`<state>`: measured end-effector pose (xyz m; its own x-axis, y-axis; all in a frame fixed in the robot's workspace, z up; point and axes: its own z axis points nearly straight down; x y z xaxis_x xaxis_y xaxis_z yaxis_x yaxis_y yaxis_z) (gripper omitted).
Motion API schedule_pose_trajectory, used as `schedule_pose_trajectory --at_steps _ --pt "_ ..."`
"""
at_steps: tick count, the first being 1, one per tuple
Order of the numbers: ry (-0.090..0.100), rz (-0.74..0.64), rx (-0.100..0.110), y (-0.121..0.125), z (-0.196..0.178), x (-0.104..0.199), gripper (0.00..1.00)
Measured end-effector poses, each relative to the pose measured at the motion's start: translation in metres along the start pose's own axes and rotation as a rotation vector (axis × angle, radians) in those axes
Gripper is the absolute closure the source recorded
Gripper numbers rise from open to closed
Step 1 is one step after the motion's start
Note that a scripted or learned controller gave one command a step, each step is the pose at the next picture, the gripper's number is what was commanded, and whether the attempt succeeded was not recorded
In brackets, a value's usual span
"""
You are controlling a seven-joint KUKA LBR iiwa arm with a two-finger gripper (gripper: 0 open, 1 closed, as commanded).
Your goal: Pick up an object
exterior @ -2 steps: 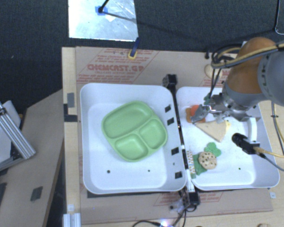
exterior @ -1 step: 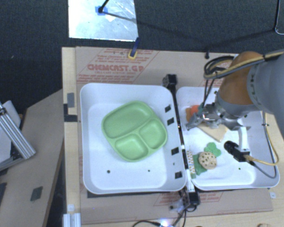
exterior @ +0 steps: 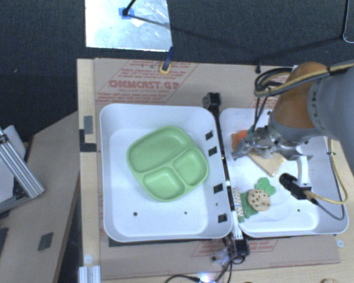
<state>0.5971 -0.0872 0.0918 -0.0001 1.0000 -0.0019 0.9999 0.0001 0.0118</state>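
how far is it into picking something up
Done: the arm has reached into the right bin, and its pincer sits low over a tan block and an orange piece. In hand: nothing shows between its tips, so no grasp is confirmed. Left: closing on an object and lifting it. The cookie and the green plate in the left bin lie untouched.
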Motion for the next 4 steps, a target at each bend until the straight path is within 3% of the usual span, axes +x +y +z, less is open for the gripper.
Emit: schedule_pose_trajectory --at_steps 1,2,3,4 --pt "-0.004 0.0 -0.011 0.002 -0.012 -0.001 1.0" --pt "0.001 0.0 0.006 -0.001 -0.073 -0.006 1.0" --pt "0.001 -0.004 0.004 0.001 -0.128 -0.007 1.0" --pt "0.003 -0.002 0.013 -0.055 -0.129 0.016 1.0"
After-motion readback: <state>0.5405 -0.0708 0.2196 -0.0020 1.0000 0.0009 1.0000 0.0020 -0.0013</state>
